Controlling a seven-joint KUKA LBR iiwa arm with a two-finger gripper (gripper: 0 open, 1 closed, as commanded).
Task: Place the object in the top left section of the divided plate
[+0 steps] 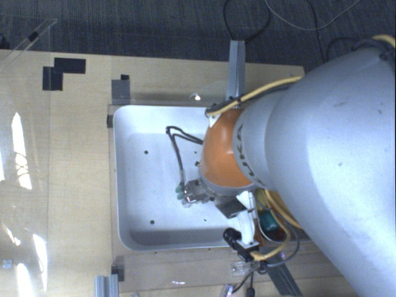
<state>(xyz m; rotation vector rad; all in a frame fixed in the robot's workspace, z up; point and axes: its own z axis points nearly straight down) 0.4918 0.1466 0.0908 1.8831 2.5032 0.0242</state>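
My gripper [187, 195] hangs over the middle of the left white bin [133, 166], low over its floor, at the end of the orange-banded wrist. A small teal-green bit [179, 191] shows at the gripper's left tip; I cannot tell whether it is a held thing or part of the tool. The big grey arm covers the right bin. Under the arm, a teal rounded thing [270, 221] with a dark red patch beside it peeks out.
A thin black cable [176, 142] loops from the wrist across the bin's upper middle. Metal posts stand at the bin's back edge [236, 67] and left corner [120, 90]. The wooden bench [68, 184] stretches out on the left.
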